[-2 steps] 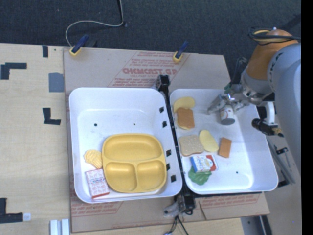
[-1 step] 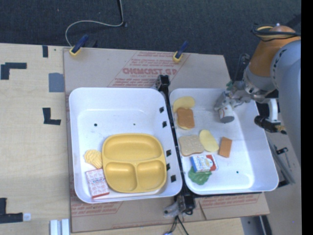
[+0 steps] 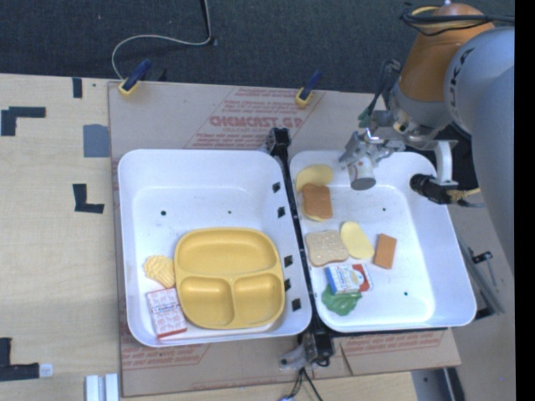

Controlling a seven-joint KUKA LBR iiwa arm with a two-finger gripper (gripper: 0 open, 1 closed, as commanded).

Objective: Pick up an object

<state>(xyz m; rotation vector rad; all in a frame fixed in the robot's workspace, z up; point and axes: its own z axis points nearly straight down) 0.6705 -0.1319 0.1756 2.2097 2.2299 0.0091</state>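
- Left bin [image 3: 134, 182]: one yellow tray [image 3: 227, 276]; left of the tray, one ridged yellow chip [image 3: 159, 267] and one red-and-white packet [image 3: 165, 311].
- Right bin [image 3: 443, 249], right of the tray: one green leaf [image 3: 338, 302], one carton [image 3: 343, 277], one bread slice [image 3: 325, 246], one yellow oval [image 3: 357, 240], one orange block [image 3: 384, 251].
- Farther back: one brown bun [image 3: 316, 201], one yellow round slice [image 3: 313, 176].
- Gripper [image 3: 361, 172] over the right bin's far part, nothing visibly held; I cannot tell whether it is open or closed.
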